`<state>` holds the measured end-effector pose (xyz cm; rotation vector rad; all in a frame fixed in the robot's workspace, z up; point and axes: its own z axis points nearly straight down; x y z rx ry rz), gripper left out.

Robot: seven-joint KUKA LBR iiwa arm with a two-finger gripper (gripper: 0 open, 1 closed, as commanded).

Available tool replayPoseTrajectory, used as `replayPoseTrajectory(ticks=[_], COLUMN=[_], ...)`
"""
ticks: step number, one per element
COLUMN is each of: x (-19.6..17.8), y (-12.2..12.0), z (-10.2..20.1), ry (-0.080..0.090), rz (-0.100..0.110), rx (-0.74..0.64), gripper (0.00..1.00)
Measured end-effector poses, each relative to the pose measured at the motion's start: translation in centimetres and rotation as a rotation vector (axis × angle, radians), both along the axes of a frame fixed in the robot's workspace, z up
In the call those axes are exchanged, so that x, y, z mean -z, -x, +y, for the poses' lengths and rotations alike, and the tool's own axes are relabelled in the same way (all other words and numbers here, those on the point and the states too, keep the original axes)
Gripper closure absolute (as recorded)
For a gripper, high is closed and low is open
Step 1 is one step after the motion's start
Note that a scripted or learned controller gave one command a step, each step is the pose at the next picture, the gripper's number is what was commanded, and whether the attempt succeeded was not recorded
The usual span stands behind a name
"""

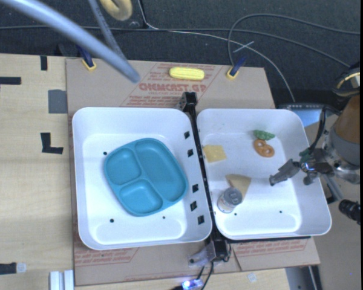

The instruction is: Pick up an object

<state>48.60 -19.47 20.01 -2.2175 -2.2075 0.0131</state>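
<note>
The right bin (302, 222) holds several small things. A flat yellow square (215, 154) lies near its left wall. A tan wedge (239, 184) rests in the middle, with a small grey round can (230, 199) touching its lower left side. An orange ring with a green leafy top (264, 145) lies toward the back. My gripper (284, 174) hangs over the right part of this bin, to the right of the wedge and below the orange ring, apart from all of them. Nothing shows in its grasp.
The left bin (88, 162) carries a blue divided plate (145, 175). A yellow corn-like piece (186, 74) lies on the cardboard behind the bins. A grey tube (66, 23) slants across the top left. Cables loop behind the right bin.
</note>
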Motion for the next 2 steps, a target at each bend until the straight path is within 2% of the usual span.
replayPoseTrajectory(ticks=[1,2], x=[-0.7,3.6], y=[-0.3,-0.4], z=[0.1,0.1], ry=[0.004,0.002], rz=[-0.014,-0.010], rx=[-0.005,-0.005], gripper=[0.00,0.00])
